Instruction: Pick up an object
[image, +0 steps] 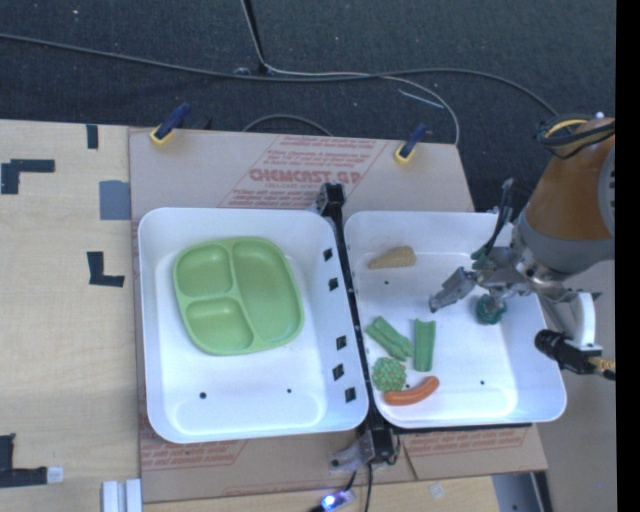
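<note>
Camera view, right bin (520, 405): gripper (478, 295) near the right wall, fingers apart, holding nothing, a small teal piece (490, 310) just beside it. Bread roll (391, 258) toward the far edge. Two green pods (405, 340), broccoli (388, 374), and sausage (411, 391) near the front edge. Left bin (160, 400): green divided plate (238, 295).

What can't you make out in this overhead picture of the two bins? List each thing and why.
- Gripper: whether its fingers are open or shut; too small and dark in the camera view.
- Dark green object: its identity; partly covered by the gripper.
- Arm: its upper part is cut off by the right edge.
</note>
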